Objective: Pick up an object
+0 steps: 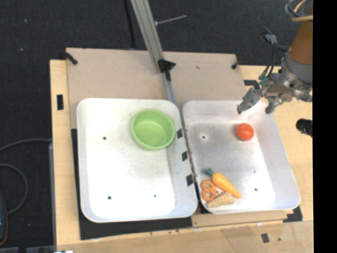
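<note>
Hovering at the upper right of the frame, the gripper point(259, 104) hangs over the far edge of the right bin point(274, 165) with its two fingers spread apart and nothing between them. Just below it and a little toward the centre of the frame sits a small red ball, maybe a toy tomato point(244, 132), alone on the bare white floor of that bin. That looks to me like the likeliest thing to go for, since it is the nearest object and stands well apart from anything else. To do this step well, I'd say the arm should bring the open fingers squarely over the ball so it sits midway between them, then come straight down until the tips straddle its widest part before closing; a round thing like that may squirt out sideways if one finger meets it first. As things stand, the ball lies near the fingers but not between them, offset toward the lower part of the frame, and the fingers look to be above it instead of at its level. Down in the lower left corner of the same bin, a toy carrot point(226, 183) lies touching a pretzel point(209, 190) and a pale corn-like piece point(221, 199), a crowded cluster that would be harder to grasp cleanly. A green bowl point(152, 129) rests in the left bin point(105, 194).
</note>
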`<act>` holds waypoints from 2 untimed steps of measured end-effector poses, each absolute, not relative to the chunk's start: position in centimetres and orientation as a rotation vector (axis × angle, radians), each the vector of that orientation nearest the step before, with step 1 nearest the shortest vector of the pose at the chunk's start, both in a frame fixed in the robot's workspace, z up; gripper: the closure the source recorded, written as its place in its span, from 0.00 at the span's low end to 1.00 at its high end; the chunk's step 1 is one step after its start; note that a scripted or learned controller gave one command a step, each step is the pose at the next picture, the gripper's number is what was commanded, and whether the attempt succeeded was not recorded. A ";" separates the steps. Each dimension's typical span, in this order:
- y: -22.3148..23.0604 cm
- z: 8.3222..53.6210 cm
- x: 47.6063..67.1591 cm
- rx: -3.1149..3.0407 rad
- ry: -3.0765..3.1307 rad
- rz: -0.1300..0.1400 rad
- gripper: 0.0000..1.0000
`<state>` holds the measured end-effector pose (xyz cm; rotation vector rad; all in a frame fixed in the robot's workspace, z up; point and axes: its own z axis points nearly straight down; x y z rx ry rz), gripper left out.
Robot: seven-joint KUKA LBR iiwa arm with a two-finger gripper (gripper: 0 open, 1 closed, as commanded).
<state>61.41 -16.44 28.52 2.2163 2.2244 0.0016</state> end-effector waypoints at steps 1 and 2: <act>-16.4 28.5 61.4 2.216 2.225 0.001 0.00; -17.2 22.5 60.9 2.224 2.222 -0.009 0.00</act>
